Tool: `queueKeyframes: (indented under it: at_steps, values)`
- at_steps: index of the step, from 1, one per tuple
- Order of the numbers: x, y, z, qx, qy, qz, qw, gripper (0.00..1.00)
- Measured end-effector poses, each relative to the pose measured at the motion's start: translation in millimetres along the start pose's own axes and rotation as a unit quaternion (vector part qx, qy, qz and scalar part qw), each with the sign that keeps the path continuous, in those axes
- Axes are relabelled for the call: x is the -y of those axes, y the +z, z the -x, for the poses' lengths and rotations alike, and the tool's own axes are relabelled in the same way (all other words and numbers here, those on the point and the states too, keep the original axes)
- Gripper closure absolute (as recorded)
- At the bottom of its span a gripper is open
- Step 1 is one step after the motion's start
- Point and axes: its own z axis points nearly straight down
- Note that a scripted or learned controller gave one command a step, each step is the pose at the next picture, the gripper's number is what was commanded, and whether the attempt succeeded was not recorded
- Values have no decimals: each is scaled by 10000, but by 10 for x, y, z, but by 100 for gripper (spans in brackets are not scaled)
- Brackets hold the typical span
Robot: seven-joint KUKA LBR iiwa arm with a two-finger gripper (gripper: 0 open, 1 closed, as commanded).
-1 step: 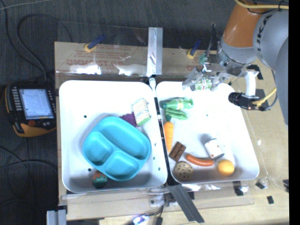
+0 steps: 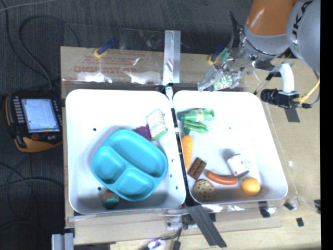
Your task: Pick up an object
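Left bin (image 2: pixel 78 139): blue tray (image 2: pixel 130 163), nothing being touched. Right bin (image 2: pixel 270 139): carrot (image 2: pixel 187 147), hot dog (image 2: pixel 222 178), orange (image 2: pixel 251 185), cookie (image 2: pixel 203 190) etc., all lying loose. Gripper (image 2: pixel 225 77) hangs just past the right bin's back rim w/ a small green-white packet (image 2: pixel 223 80) at its tip. Can't tell if fingers are open or clamped. Pick looks underway, not confirmed.

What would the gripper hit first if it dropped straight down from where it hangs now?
Probably the bench just behind the right bin's back rim, not the toys inside. The gripper seems to hang above that edge, though depth is hard to judge.
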Motion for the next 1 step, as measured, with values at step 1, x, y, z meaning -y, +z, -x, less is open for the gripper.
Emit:
queueKeyframes:
  at_steps: [1]
  values:
    - [-12,-47,2,-1,-6,-33,10000,100]
